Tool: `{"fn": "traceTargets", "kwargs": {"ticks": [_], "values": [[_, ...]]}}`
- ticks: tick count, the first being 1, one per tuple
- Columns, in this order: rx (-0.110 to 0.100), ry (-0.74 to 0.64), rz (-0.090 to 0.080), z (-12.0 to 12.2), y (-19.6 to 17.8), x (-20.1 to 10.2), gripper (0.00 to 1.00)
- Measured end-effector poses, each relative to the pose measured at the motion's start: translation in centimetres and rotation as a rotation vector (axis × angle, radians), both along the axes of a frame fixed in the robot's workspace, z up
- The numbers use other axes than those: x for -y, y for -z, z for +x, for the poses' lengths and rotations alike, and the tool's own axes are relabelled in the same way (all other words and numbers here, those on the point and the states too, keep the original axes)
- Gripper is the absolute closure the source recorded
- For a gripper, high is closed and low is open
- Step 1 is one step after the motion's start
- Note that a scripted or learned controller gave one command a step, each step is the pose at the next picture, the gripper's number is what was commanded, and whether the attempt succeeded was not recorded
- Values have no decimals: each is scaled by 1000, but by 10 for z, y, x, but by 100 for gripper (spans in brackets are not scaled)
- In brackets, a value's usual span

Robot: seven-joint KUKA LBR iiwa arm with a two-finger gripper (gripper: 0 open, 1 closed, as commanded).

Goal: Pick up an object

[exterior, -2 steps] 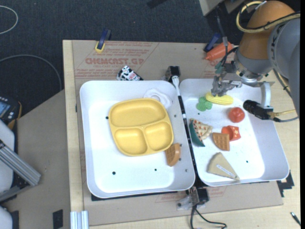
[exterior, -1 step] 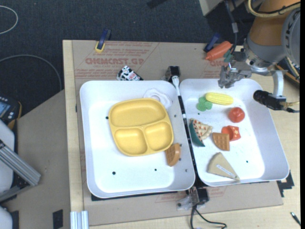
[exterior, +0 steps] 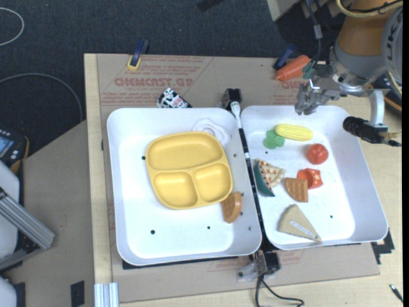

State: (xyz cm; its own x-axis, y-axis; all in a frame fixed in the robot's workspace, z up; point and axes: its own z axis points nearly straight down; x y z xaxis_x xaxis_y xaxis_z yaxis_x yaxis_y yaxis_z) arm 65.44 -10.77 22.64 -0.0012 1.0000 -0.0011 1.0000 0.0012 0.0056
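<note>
- The grey two-finger gripper [exterior: 307,105] hovers at the far edge of the right white bin [exterior: 364,190]; I cannot tell its state
- The yellow plastic toy corn cob [exterior: 293,132] lies just below it, probably light, stiff and slippery
- Better to take it across the narrow middle

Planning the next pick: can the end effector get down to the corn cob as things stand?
Probably yes: the end effector hangs just above the corn cob, with nothing lying over it.

Single fixed camera above bench [exterior: 192,286], looking down at slant, moderately far; left bin [exterior: 128,222] and right bin [exterior: 364,190] fully framed; arm [exterior: 367,24] enters upper right.
</note>
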Motion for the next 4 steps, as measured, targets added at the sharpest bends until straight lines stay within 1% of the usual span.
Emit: {"fn": "traceTargets", "kwargs": {"ticks": [1, 2, 3, 4], "values": [[-8, -3, 4, -33, -9, -36, 100], [-9, -4, 4, -58, -12, -84, 100], [-11, -3, 4, -92, 6, -123, 100], [-9, -4, 4, -124, -8, -160, 100]]}}
